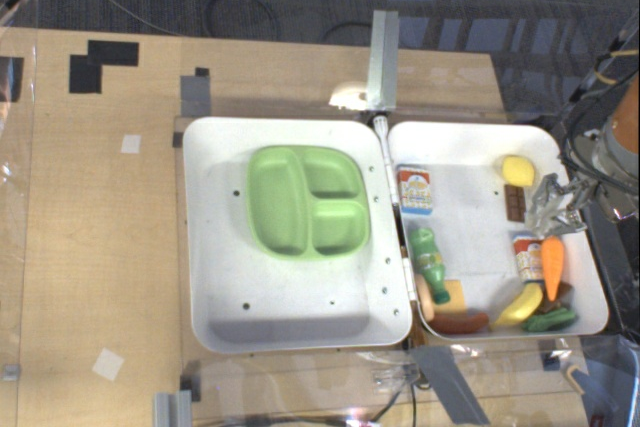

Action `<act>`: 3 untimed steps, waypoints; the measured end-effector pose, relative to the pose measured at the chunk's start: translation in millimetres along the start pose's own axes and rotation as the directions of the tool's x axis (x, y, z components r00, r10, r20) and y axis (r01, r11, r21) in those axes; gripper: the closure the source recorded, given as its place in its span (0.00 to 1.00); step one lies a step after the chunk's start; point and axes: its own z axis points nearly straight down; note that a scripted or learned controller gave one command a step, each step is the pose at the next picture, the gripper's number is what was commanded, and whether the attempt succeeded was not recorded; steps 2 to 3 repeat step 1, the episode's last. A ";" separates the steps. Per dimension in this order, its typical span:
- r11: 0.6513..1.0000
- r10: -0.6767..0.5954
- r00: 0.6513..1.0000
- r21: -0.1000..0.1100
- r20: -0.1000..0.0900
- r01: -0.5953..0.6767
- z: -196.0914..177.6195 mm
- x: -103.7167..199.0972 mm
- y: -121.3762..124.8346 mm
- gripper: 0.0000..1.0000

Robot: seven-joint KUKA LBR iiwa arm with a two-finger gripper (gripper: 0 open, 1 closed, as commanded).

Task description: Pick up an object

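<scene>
Camera view: I see my gripper (556, 202) over the right bin (470, 150), just above the carrot (552, 261). I cannot tell its state. Near the carrot lie a banana (521, 304) and a lemon (517, 170).

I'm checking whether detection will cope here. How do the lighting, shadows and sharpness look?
Camera view: even, soft light; the green tray casts a faint shadow in the left bin; a bright glare spot sits on the bench by the metal post; small items near the gripper look slightly soft.
</scene>
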 end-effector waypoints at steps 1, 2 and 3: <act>0.999 0.040 0.999 0.002 0.005 -0.040 101.1 -67.8 -22.2 1.00; 0.999 0.040 0.999 0.002 0.005 -0.040 101.1 -67.8 -22.2 1.00; 0.999 0.040 0.999 0.002 0.005 -0.040 101.1 -67.8 -22.2 1.00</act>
